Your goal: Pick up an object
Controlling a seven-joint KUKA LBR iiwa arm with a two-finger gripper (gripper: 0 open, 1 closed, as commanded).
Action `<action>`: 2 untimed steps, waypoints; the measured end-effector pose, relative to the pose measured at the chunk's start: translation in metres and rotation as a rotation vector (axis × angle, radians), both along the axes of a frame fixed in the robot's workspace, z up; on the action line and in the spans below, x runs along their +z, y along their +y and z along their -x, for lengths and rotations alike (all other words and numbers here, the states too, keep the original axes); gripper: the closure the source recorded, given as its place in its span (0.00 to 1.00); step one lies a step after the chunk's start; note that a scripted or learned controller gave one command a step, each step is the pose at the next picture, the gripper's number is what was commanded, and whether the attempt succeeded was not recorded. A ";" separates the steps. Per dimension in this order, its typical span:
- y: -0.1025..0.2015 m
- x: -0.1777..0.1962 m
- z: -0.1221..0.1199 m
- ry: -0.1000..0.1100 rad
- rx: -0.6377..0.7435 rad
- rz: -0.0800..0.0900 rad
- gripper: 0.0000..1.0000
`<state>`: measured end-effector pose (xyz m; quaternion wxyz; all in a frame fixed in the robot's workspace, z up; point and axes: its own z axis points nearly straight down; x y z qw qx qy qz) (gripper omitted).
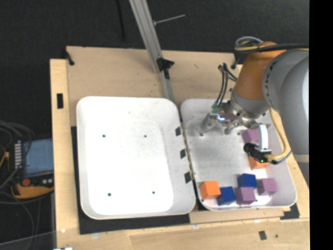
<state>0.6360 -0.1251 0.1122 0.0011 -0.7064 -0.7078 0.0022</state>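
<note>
Coloured blocks clustered along the near edge of the right bin [208,155]: orange block [210,188], two blue blocks [226,195], purple blocks [245,194]; likely left where dropped, handy targets. Another purple block [252,136] just beside the tool [216,123]. Tool hanging over the bin's far bare half, arm bent in from the right, wrist pointing down. Fingers spread, nothing between them.

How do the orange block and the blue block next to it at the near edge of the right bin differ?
The orange block is orange; the blue block is dark blue. The orange block looks slightly larger than the blue block. The orange block lies closer to the divider between the bins, with the blue block on its other side, nearer the purple block. Both are small cubes lying loose in the right bin, away from the gripper.
</note>
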 end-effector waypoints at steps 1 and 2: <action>-0.001 -0.015 0.000 -0.003 -0.001 0.001 0.00; -0.002 -0.003 -0.001 -0.008 -0.004 0.000 1.00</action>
